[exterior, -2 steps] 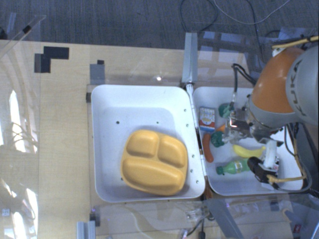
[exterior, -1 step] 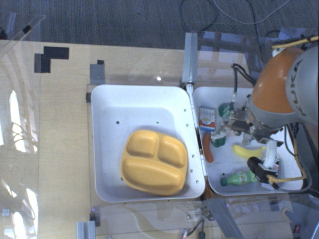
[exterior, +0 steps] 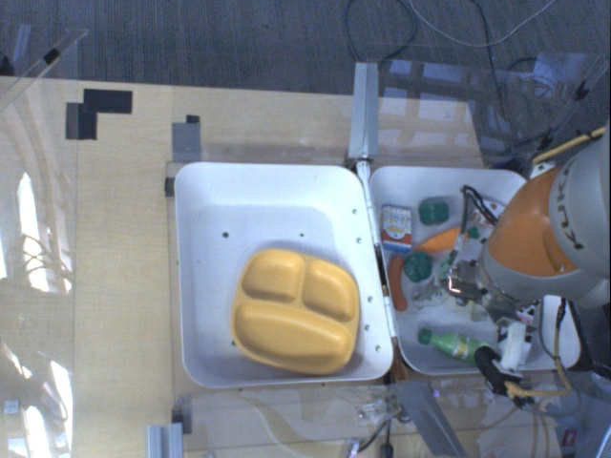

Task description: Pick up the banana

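item: gripper, on the grey and orange arm, low over the middle of the right bin. jaw state: we cannot tell, as the wrist blocks them.

item: banana. we cannot tell where it lies. we judge it may sit in the right bin, under the arm.

item: other contents of the right bin: small carton at its far left, carrot just nearer, green bottle lying along its near side.

handling note: we would confirm the banana before closing. the clutter is tight, so a straight descent across the fruit's narrow width avoids pinching a neighbour.

item: left bin, touching the right bin's left wall, holding a yellow divided tray.

surroundings: pale wood bench under the right bin; grey carpet and loose cables beyond its far side.
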You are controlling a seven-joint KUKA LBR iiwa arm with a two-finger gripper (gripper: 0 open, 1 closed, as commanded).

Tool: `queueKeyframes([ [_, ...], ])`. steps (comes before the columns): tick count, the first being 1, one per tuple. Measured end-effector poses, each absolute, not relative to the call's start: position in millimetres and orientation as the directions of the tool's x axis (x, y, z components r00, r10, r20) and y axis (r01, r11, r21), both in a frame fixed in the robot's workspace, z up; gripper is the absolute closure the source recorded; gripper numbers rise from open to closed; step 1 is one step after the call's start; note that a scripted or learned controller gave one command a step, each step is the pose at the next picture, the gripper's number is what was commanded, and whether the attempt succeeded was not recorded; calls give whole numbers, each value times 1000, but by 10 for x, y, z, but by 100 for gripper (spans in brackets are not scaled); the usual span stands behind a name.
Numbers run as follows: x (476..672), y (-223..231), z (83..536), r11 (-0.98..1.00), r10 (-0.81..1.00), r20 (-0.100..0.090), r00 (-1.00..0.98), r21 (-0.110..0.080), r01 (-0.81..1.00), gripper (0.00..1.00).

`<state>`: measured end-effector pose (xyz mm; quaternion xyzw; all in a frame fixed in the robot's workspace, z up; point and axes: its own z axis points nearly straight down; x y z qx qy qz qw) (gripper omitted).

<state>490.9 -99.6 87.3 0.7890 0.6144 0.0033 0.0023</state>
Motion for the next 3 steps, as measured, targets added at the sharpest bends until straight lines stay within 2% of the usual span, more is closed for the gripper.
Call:
queueKeyframes([
  [1,4936,-988,967,-241,970,3,241,11,970,100],
  [2,4935,-988,966,-242,970,3,242,11,970,0],
  [3,4914,-1403,878,-248,969,5,248,9,969,0],
])
